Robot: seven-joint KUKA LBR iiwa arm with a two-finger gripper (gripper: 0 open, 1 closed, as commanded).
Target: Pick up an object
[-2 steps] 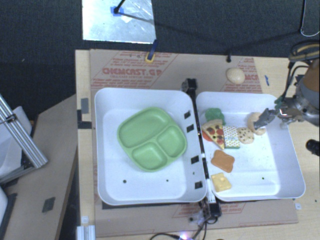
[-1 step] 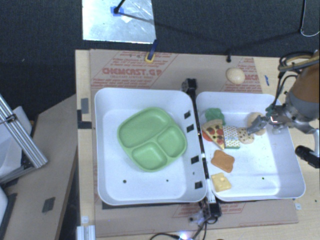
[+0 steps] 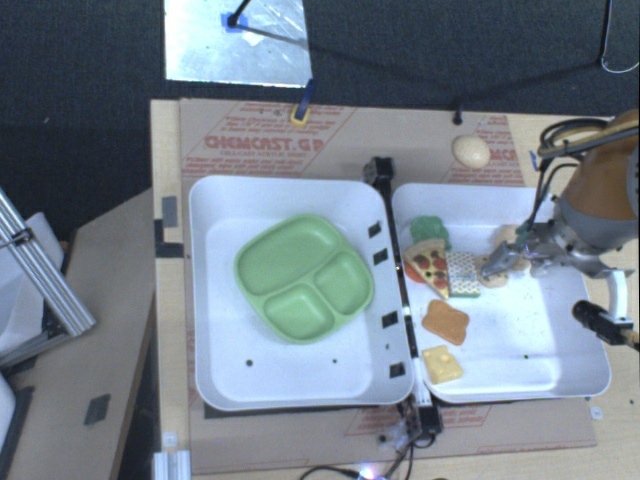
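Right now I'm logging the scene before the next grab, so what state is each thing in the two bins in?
Green plate: lying flat in the left bin, right way up.
Pizza slice: flat in the right bin.
Green toy: resting above the pizza slice.
Orange piece: lying flat, apart from the tool.
Yellow piece: lying flat near the bin's front.
Tool: low over the right bin; grip unclear.

Arm (image 3: 600, 193): we lose it past the right edge.
Pincer (image 3: 497, 264): blurred, grip unreadable to us.
Tan piece (image 3: 494, 277) beneath the pincer: partly covered, we can't identify it.
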